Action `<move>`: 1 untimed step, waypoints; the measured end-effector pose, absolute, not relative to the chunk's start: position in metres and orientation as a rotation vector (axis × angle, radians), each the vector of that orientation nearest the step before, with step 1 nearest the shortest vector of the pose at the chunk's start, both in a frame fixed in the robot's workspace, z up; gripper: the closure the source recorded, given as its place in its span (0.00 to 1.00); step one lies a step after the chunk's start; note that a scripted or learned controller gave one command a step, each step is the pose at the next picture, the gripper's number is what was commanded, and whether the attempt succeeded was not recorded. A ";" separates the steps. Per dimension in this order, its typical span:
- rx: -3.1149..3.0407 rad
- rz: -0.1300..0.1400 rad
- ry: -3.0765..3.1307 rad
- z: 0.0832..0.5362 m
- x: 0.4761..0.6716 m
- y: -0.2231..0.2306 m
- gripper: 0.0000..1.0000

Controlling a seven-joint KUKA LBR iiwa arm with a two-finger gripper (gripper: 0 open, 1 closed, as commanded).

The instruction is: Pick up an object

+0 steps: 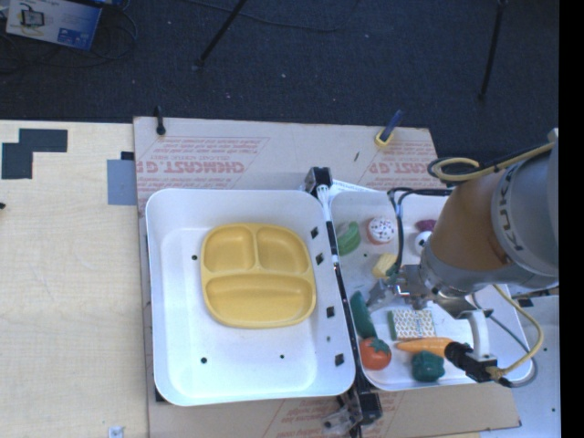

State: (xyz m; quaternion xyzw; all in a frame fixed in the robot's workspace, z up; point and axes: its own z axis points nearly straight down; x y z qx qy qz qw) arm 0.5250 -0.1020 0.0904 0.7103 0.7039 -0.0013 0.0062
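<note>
The right bin (358, 210) holds several small toys: a green piece (348, 236), a white ball with red dots (380, 231), a yellow piece (385, 265), a dark green item (362, 316), a red tomato (375, 354), an orange carrot (427, 345), a teal lump (427, 366) and a patterned cracker (412, 322). My gripper (404, 292) hangs low over the bin's middle, just above the cracker and right of the yellow piece. The wrist hides what lies under it.
The left bin (173, 336) carries a yellow divided plate (258, 275). A black clamp bar (330, 272) runs between the bins. Cables (511, 354) loop along the right bin's near right side. Cardboard (228, 158) lies under both bins.
</note>
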 end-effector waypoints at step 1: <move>2.223 -0.002 2.223 0.114 0.592 -0.084 0.00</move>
